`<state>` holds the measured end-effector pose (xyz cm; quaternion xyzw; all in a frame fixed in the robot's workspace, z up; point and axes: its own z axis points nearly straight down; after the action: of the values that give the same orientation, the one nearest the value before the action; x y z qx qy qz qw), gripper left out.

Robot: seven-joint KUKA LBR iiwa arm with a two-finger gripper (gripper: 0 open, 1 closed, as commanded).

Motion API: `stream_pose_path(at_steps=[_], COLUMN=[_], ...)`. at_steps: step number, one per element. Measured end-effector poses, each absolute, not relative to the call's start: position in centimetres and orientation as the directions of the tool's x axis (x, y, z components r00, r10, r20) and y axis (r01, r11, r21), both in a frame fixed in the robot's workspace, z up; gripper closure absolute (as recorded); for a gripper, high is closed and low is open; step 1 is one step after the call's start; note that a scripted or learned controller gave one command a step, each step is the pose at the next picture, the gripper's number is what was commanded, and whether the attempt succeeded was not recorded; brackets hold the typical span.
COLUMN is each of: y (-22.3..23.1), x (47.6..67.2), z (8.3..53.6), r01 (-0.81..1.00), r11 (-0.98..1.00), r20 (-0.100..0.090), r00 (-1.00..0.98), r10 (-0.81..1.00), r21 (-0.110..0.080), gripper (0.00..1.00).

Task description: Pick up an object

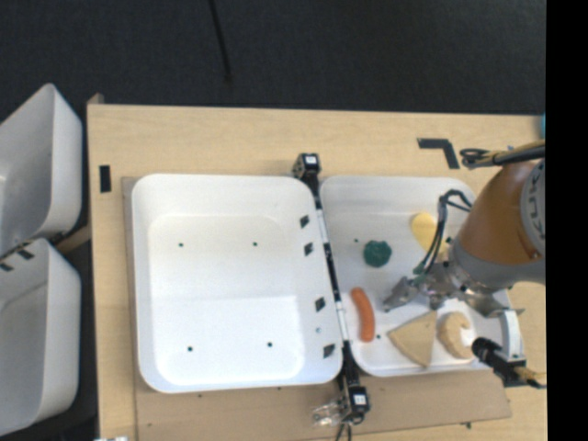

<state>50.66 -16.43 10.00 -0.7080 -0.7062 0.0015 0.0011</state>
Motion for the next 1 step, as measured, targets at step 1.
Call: stream_pose_path(at_steps=[1], y=[-17.64], x=[59.79], z=[10.13], r01=[1.000], r11=[0.004], r20=[-0.004], r00=[-0.004], r10=[1.000], r21=[0.008], gripper=[0.00])
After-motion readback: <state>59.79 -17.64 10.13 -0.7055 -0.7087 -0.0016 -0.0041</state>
